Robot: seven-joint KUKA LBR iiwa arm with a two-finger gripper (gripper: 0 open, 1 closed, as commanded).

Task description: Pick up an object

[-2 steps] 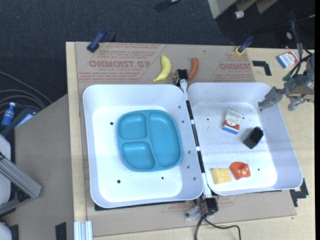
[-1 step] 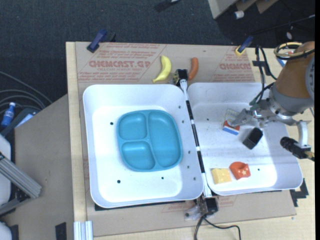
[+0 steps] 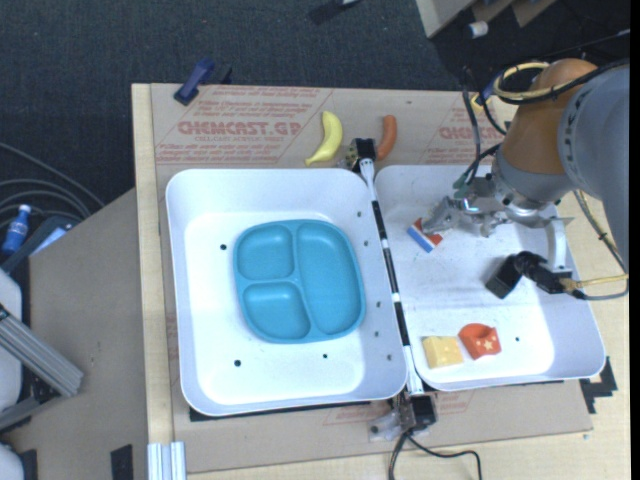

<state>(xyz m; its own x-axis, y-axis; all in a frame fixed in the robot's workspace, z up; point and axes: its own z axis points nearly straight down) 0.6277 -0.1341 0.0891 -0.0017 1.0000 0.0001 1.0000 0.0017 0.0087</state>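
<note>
Treat the pick as not yet done: the grey gripper (image 3: 445, 214) sits just beside the small red-and-blue block (image 3: 424, 236) lying in the right white bin (image 3: 455, 293), and you cannot tell whether it is spread or closed.

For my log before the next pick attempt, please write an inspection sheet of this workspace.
Surface: brown bench with a left bin and a right bin side by side.
Job's things: right bin holds a small red, white and blue piece, a yellow block and a red block; left bin holds a blue divided plate.
Clutter: banana and orange toy behind the bins; blue thing at the bench's far corner.
Gripper: gripper is over the right bin, next to the small piece; contact cannot be told.
Cables: dark cables on the floor, left.
Surroundings: dark carpet.
</note>
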